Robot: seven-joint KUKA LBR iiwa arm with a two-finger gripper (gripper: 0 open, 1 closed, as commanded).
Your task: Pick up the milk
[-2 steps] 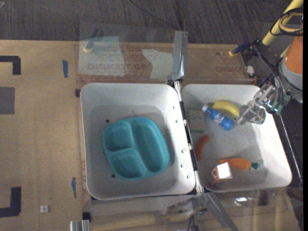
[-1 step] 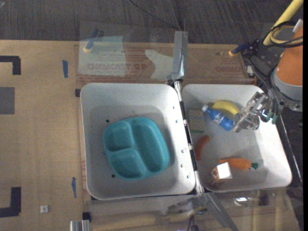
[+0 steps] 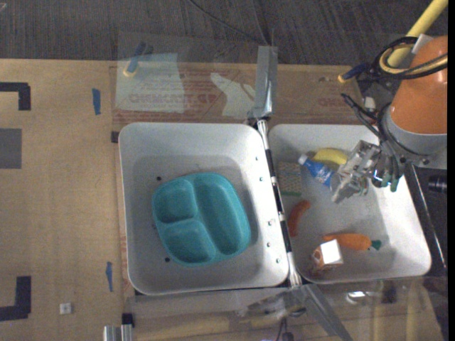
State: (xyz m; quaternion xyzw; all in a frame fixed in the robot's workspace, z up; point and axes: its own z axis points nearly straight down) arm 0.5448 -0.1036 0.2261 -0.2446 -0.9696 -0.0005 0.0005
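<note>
While the grey arm with its orange band reaches in from the right, the gripper (image 3: 353, 178) hangs low over the upper middle of the right bin (image 3: 419, 251). Whether its fingers are apart or together cannot be told at this resolution, and nothing is seen between them.

The milk (image 3: 327, 253), a small carton with a white face and brown sides, stands in the lower part of the same bin, near the front wall and touching or just beside the stub end of a toy carrot (image 3: 350, 242). From the gripper it lies toward the near edge of the bin and slightly to the view's left, clearly apart. The carton appears squat, with no marked long axis; its faces sit at a slight angle to the bin walls.

Other contents of the right bin: a blue-and-white bottle (image 3: 316, 169) and a banana (image 3: 330, 155) just beside the gripper, and an orange sausage-shaped toy (image 3: 297, 217) near the divider. The left bin (image 3: 135, 148) holds a teal divided plate (image 3: 202, 218). The worktop (image 3: 57, 190) carries both bins.
</note>
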